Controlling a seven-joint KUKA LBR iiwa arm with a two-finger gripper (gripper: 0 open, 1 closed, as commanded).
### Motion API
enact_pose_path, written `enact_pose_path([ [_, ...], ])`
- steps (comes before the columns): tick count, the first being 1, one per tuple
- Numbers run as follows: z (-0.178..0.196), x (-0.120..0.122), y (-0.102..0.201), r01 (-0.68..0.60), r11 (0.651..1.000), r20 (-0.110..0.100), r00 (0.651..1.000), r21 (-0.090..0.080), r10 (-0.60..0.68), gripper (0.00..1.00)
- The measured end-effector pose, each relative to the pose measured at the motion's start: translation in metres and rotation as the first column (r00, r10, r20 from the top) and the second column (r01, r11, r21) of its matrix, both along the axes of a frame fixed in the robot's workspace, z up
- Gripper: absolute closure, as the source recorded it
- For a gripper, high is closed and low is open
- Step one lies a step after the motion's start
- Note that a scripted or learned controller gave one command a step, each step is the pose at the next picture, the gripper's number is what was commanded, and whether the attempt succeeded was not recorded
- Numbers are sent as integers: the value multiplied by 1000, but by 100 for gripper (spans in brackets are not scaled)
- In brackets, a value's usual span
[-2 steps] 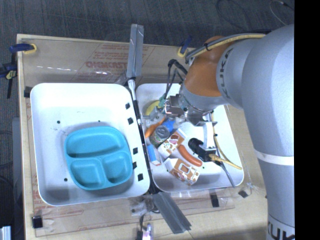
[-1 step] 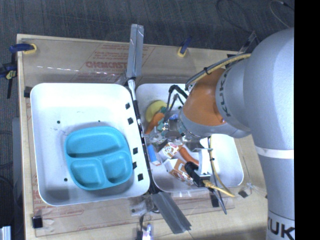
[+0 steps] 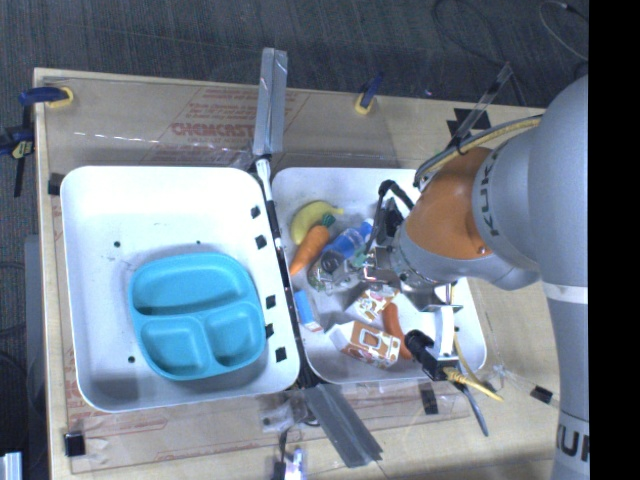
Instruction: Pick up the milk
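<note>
Dark carpet surrounds the wooden bench [image 3: 150, 108] where two white bins sit side by side: the left bin [image 3: 100, 218] holds a blue divided tray [image 3: 195, 313], the right bin [image 3: 300, 193] a jumble. Down in that clutter, the gripper [image 3: 372, 268] hangs over the toys, wrist hiding it, so I cannot tell its state. A small milk carton [image 3: 372, 345] lies just below it, beside a banana [image 3: 312, 215] and carrot [image 3: 307, 250]. This looks like the approach; next it must settle squarely over the carton.

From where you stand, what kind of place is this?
Probably a robot test bench in a lab: two white bins clamped to a board, toy food such as a carrot, and a grey arm reaching in.
</note>
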State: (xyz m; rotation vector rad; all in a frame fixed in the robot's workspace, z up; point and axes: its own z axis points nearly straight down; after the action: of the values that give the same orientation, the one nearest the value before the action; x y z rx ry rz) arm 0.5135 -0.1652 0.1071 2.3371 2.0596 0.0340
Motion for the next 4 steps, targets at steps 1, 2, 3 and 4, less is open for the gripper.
enact_pose_path([
  [1, 8, -31, -12, -13, 1000, -16, 1000, 0, 13, 0],
  [2, -1, -31, -22, -393, 919, -19, 919, -13, 393, 0],
  [3, 14, -25, -26, -395, 918, -4, 918, -34, 396, 100],
  [4, 143, -35, -1, -884, 468, -34, 468, 1, 883, 100],
])
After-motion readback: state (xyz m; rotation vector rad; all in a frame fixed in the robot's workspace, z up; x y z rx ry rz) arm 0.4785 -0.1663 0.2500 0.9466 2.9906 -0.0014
